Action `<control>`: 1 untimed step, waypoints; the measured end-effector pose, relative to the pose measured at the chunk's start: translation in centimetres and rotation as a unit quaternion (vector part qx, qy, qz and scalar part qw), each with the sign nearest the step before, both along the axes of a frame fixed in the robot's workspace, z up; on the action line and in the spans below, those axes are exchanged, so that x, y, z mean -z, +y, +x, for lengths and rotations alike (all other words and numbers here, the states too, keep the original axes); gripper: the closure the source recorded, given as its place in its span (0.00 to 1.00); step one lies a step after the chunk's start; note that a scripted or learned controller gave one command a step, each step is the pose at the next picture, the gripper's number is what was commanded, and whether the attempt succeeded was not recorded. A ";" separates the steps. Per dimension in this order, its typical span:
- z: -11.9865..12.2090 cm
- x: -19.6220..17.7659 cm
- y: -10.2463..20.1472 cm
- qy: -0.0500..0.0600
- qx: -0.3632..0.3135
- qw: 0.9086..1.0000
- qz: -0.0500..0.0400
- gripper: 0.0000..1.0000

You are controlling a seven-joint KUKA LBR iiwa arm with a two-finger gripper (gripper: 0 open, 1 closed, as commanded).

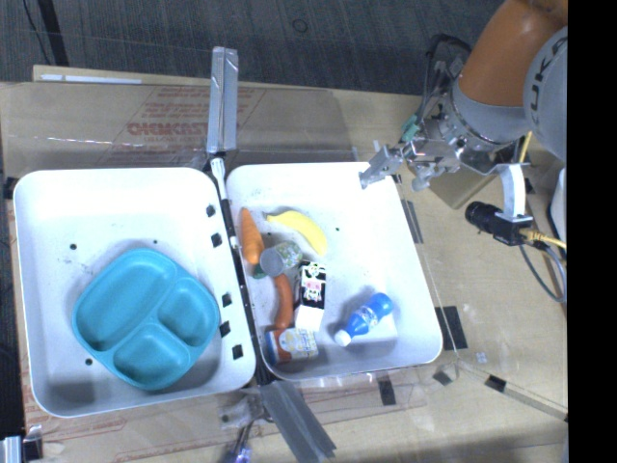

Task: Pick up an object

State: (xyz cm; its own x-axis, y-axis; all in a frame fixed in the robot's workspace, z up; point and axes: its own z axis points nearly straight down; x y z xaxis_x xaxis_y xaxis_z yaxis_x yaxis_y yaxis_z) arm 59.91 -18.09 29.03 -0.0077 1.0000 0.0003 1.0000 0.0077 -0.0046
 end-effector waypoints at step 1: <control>-1.0 14.8 4.5 0.001 0.011 1.000 0.000 0.00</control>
State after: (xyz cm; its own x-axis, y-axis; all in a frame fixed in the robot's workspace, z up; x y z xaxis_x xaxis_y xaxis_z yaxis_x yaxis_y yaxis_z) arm 58.92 -13.60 14.22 0.0144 0.9999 0.0005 0.9999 -0.0144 -0.0068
